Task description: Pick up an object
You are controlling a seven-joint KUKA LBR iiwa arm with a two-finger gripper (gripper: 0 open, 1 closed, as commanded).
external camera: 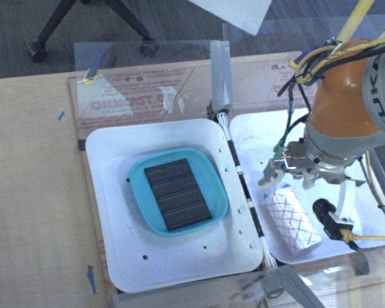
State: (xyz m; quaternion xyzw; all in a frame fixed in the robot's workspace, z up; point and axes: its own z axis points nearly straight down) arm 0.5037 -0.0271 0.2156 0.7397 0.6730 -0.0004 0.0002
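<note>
A white cup-like object with a red lattice print (pixel 294 222) lies on its side in the right bin (pixel 254 136), near the front. My gripper (pixel 278 174) hangs just above that object's far end, under the grey and orange wrist. In the left bin (pixel 122 261) a teal dish (pixel 140 190) holds a dark ridged block (pixel 178 194). The wrist hides the back right part of the right bin.
A black plug (pixel 327 216) and a yellow cable (pixel 375 238) trail from the arm over the right bin's front right. A raised divider (pixel 240 179) separates the bins. A clear panel and a grey post (pixel 220 71) stand behind them.
</note>
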